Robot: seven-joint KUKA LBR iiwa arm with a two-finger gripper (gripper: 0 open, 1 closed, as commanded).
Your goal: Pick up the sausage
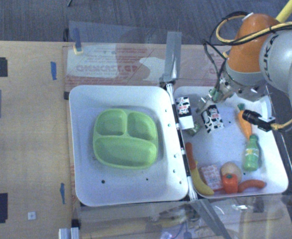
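Note:
The sausage (253, 184), reddish-orange and slightly curved, lies at the front right of the right bin (280, 156), beside a red pepper-like toy (230, 183). My gripper (199, 115) hangs over the back left part of that bin, well away from the sausage. Its two fingers carry black-and-white markings; one finger (184, 107) is by the bin's left wall, the other (213, 119) further right. They stand open with nothing between them.
The right bin also holds a carrot (244, 124), a green bottle (251, 154), a banana (200, 181), a pink packet (211, 173), a round tan fruit (231, 170) and a thin red piece (189, 156) along its left wall. A green divided plate (126, 138) sits in the left bin (81, 148).

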